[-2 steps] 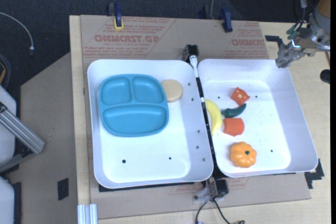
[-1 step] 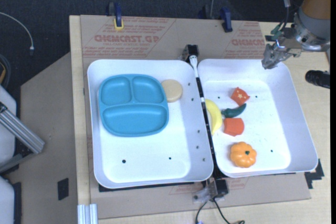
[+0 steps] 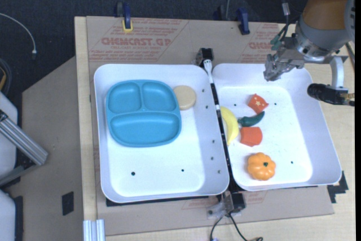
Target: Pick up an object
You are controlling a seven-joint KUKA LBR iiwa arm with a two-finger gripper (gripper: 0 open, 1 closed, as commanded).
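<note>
My hand [image 3: 274,72] hangs over rt bin's [image 3: 316,121] far edge; can't tell its state. Pumpkin [image 3: 260,166], red pieces, green chili [image 3: 252,119], banana [image 3: 229,123] lie in rt bin.

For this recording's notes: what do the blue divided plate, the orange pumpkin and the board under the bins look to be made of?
Blue divided plate: likely moulded plastic, with a smooth, even colour, soft sheen and rounded compartment ridges.
Orange pumpkin: probably toy plastic or rubber, with a glossy highlight and uniform orange lobes.
Board: looks like a sheet under brown paper masking, matte and printed with red lettering; its core material is hidden.
</note>
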